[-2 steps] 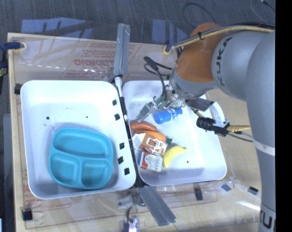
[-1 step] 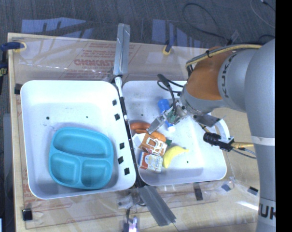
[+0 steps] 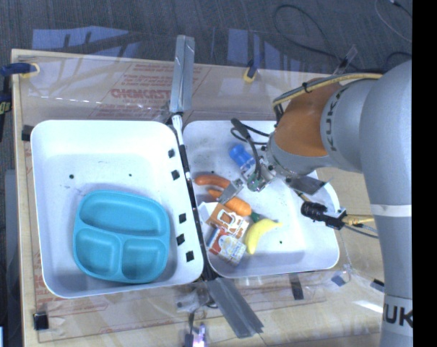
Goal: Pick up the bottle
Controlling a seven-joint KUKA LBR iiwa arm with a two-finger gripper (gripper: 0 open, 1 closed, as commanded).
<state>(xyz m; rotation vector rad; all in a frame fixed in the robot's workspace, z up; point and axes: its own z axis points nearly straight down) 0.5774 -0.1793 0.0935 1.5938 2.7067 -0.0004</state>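
1. Readable text: white letters "UK" on the arm (image 3: 381,157) at the bottom right edge. Faint red print on the bench (image 3: 131,85) behind the bins, too blurred to read.
2. Left bin (image 3: 59,139) holds 1 blue tray (image 3: 122,235) with 3 compartments, lying in its near half.
3. Right bin (image 3: 316,248) holds a blue bottle (image 3: 240,155), an orange hot dog-like item (image 3: 211,182), a carrot (image 3: 238,206), a banana (image 3: 258,233) and an orange-and-white carton (image 3: 228,231). Carton print not legible.
4. The bottle lies in the far part of the right bin, just left of the wrist, partly hidden by cables.
5. Gripper (image 3: 253,181) sits low over the middle of the right bin, just beside the bottle and above the carrot. Can't tell if the hand is released or clenched; nothing is seen held in it.
6. Carrot, banana and carton cluster together near the bin's front-left.
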